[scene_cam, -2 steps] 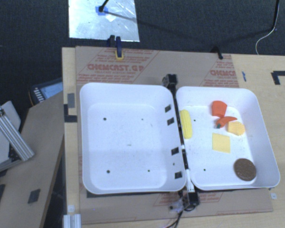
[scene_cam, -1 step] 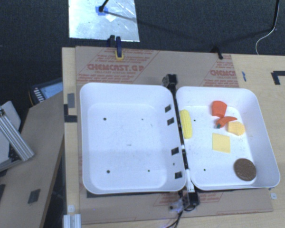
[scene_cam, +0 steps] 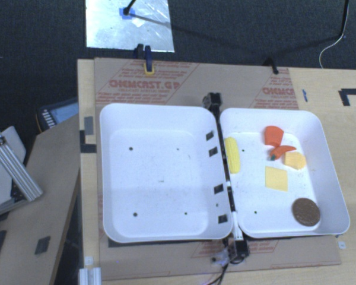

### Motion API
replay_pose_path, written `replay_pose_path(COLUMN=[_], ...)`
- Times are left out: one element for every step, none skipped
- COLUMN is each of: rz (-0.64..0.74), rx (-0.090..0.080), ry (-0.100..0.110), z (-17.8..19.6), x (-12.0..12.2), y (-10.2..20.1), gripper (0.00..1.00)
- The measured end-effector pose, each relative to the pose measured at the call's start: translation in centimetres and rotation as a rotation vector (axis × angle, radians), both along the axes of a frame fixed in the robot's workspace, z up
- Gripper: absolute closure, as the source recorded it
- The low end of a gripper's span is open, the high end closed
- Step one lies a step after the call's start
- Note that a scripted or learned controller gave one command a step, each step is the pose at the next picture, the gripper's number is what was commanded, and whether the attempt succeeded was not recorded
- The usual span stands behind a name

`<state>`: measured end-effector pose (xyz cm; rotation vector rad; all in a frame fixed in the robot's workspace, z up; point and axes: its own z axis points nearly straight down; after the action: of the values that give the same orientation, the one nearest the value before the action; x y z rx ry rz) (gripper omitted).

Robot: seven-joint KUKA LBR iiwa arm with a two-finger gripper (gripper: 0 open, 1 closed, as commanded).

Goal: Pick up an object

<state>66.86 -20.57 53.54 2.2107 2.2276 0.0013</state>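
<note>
Flat, round, dark-brown disc

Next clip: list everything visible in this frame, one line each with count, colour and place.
white bins: 2, white, side by side on the bench
corn cob: 1, yellow, right bin, along its left wall
orange piece: 1, orange, right bin, far end
small carrot-like piece: 1, orange with a bluish tip, just below the orange piece
yellow-orange chunk: 1, yellow-orange, right bin, right of centre
flat square slice: 1, pale yellow, right bin, centre
round disc: 1, brown, right bin, near right corner
cardboard sheet: 1, tan with red print, under the bins
foil sheet: 1, silver, on the dark floor beyond the bench
</note>
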Motion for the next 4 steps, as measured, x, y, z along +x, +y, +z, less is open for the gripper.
replay_pose_path(rz=[0.0,0.0,0.0,0.0], rx=[0.0,0.0,0.0,0.0], ry=[0.0,0.0,0.0,0.0], z=[0.0,0.0,0.0,0.0], x=[0.0,0.0,0.0,0.0], y=[0.0,0.0,0.0,0.0], gripper=[1.0,1.0,1.0,1.0])
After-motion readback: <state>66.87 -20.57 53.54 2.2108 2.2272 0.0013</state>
